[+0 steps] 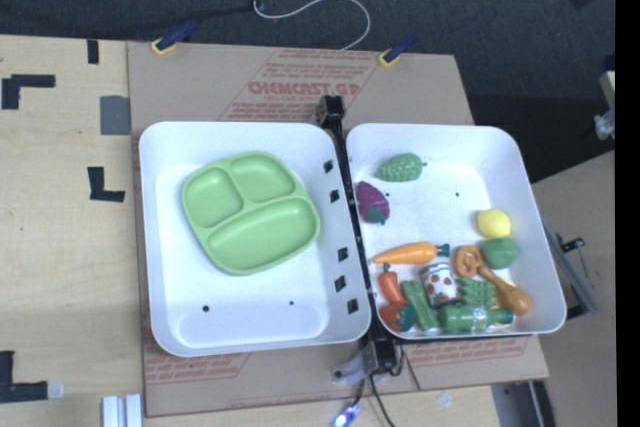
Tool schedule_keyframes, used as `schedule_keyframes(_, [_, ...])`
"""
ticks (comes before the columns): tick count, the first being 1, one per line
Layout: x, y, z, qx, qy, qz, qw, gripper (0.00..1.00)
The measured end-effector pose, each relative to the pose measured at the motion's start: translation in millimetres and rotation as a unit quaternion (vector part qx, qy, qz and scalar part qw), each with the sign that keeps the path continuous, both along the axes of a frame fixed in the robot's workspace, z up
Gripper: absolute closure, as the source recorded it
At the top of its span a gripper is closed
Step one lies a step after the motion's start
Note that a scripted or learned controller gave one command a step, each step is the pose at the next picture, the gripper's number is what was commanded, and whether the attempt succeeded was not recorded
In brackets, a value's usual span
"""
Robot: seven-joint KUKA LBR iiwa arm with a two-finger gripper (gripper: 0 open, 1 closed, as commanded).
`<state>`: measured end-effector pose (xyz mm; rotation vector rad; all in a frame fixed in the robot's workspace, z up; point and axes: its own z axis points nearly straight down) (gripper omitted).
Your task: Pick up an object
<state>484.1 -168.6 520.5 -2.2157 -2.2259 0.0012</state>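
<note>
1. Camera view looks down on two white bins; the task names no one object, so any toy in the right bin (pixel 520 165) will serve; the likeliest are the loose ones: the green bumpy fruit (pixel 400 167) at about 11 o'clock in that bin, the purple eggplant (pixel 372 202) just below it toward the centre wall, and the yellow lemon (pixel 493 222) at 3 o'clock.
2. The orange carrot (pixel 410 253) lies near the bin's middle, long axis running roughly 9 to 3 o'clock, leaf end toward 3; a pinch across its short width looks the natural choice.
3. From 4 to 7 o'clock the rest crowd together: a green round piece (pixel 500 252), a white jar-like toy (pixel 438 287) and a jumble of green and orange toys (pixel 455 310), all touching or overlapping; a grasp there risks catching a neighbour.
4. The left bin (pixel 165 215) holds a green divided plate (pixel 250 211), tilted slightly, well apart from the toys.
5. Both bins rest on a cardboard sheet (pixel 300 80) on the counter (pixel 50 215); a white cable (pixel 300 10) loops above.
6. The end effector's state I cannot tell; by the rig it enters from 3 o'clock, so I judge the lemon nearest its approach.
</note>
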Motion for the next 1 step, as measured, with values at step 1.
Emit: schedule_keyframes(1, [-0.5, -58.1, 15.0, -0.0018, -0.002, -0.004, 1.0000, 1.00])
